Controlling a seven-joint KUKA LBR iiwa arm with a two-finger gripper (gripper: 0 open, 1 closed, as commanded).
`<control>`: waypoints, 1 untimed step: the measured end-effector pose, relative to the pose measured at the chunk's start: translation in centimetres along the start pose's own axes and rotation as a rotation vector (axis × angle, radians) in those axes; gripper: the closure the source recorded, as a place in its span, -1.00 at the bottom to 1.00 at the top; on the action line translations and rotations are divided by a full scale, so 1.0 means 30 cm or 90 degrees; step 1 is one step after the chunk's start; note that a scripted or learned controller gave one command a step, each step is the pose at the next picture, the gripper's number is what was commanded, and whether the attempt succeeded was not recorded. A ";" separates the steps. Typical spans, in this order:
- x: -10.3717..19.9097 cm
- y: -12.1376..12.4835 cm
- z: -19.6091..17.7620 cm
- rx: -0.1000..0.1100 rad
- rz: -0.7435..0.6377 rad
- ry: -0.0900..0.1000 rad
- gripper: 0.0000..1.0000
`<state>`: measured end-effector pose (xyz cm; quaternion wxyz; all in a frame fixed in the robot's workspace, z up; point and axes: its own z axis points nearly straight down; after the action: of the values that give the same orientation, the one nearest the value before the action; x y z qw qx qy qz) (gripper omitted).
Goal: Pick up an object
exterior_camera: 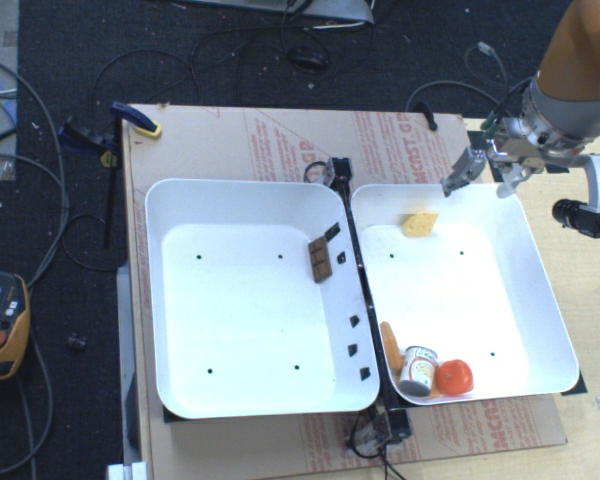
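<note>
pincer (482, 175) open, holds nothing, upper right | cheese (420, 225) near it, top of right bin (540, 298) | risk: pincer drops off to the side, shoves cheese away

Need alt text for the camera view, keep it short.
The arm's open tool hovers at the far rim of the right bin, holding nothing. That bin holds a yellow wedge near the far side and a carrot, small can and tomato clustered at the near corner; the left bin holds a brown bar.
</note>
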<state>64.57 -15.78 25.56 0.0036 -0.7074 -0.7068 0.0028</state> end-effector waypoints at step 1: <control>0.001 0.005 -0.018 -0.006 -0.001 -0.001 -1.00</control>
<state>64.72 -15.74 26.11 0.0000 -0.7070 -0.7072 0.0000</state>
